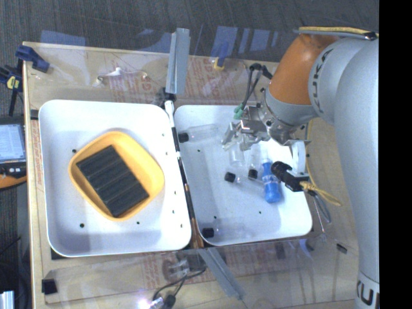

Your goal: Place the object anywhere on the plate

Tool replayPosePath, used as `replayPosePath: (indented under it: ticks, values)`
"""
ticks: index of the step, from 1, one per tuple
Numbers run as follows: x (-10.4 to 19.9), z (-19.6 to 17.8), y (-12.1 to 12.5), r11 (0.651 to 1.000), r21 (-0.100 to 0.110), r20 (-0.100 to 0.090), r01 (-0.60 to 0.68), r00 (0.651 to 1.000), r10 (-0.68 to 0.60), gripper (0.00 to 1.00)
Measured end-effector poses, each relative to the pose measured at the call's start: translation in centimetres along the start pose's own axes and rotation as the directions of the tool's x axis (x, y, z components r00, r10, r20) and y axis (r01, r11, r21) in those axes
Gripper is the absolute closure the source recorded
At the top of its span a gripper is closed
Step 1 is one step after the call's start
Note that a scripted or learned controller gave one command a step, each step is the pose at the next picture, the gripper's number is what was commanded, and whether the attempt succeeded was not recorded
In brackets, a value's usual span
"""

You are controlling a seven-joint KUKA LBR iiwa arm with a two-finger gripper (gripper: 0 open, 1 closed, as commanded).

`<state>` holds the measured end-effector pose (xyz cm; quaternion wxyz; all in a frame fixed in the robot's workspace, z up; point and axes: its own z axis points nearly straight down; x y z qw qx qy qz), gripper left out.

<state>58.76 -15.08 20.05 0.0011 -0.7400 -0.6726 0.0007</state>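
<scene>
The gripper (239,148) hangs over the right bin (219,217); how far apart its fingers are, I cannot tell. A blue bottle (270,184) lies in that bin, just right of it. The yellow plate (145,159) sits in the left bin (58,230).

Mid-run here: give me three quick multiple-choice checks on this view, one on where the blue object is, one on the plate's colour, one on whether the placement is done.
1. The blue bottle lies in:
A. the right bin
B. the left bin
C. on the plate

2. The plate has a rim that is:
A. green
B. yellow
C. red

3. The bottle is:
A. on the plate
B. lying in its bin, not yet placed
C. on the bench outside both bins

Answers: 1 A, it lies on the right bin floor below the gripper. 2 B, yellow rim around a dark ribbed centre. 3 B, the plate sits in the left bin, apart from it.
</scene>
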Motion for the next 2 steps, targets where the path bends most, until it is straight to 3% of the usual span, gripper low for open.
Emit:
replayPosePath:
  ticks: [1,2]
  values:
    - [8.93,0.92,0.13,0.986,0.002,-0.001,0.165,0.986,-0.165,1.00]
    - [8.89,0.91,0.14,0.986,0.002,0.000,0.165,0.986,-0.165,0.00]
